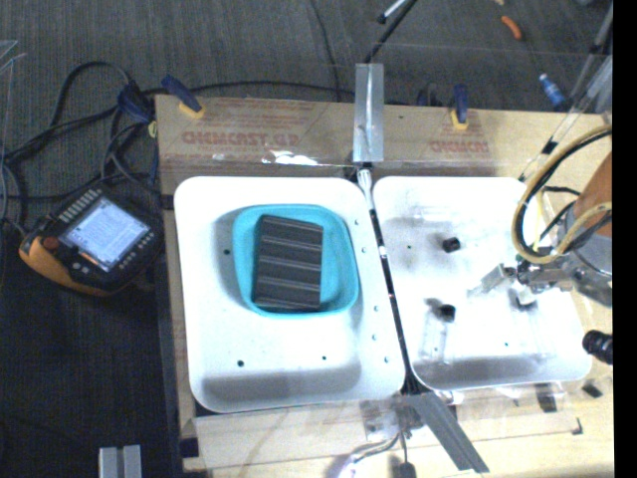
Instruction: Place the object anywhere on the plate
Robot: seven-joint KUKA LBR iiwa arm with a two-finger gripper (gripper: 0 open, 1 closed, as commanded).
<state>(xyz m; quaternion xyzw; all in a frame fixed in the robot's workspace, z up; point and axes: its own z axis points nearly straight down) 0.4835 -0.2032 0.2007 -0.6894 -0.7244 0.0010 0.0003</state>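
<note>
You are looking at 2 white bins: in the left bin (199, 297) a dark ribbed block (289, 262) is lying flat on the blue plate (343, 267). The gripper (523, 282) is hovering over the right bin (478, 361), well apart from the block. 2 small black pieces (451, 244) are sitting in that bin.

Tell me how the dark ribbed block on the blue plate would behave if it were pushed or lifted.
The dark ribbed block looks flat and broad, so it would probably slide, not roll or tip. Its straight edges suggest something stiff, though I cannot tell the material. The blue plate has a raised rim, which would likely stop a gentle push. The ridges may give some grip.
</note>
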